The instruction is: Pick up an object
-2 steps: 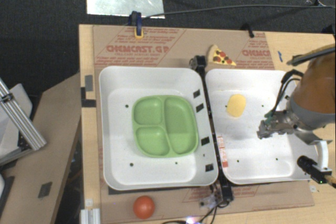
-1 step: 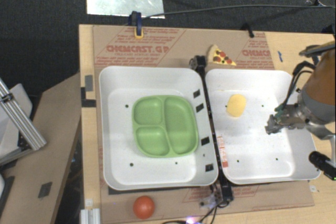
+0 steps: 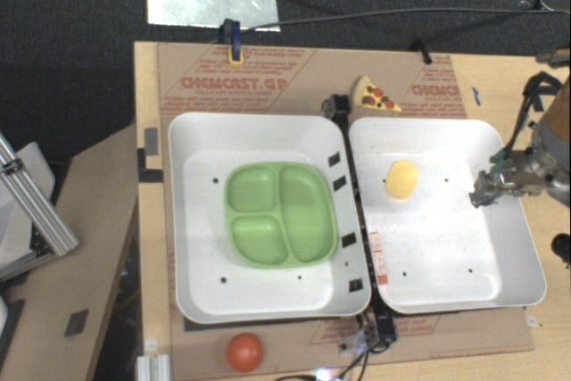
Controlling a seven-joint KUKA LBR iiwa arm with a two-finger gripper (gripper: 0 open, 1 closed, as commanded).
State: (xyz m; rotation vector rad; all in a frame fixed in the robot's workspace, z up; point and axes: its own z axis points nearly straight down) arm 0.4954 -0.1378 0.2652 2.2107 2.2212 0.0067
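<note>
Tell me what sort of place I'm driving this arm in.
Probably a robotics lab test bench, not a kitchen: two white bins clamped side by side on a protective board, toy food like the yellow piece and green divided plate, plus loose cables and aluminium framing.

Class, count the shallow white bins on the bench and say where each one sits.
2. The left bin holds a green divided plate; the right bin holds a yellow object, with the gripper over its right side.
</note>
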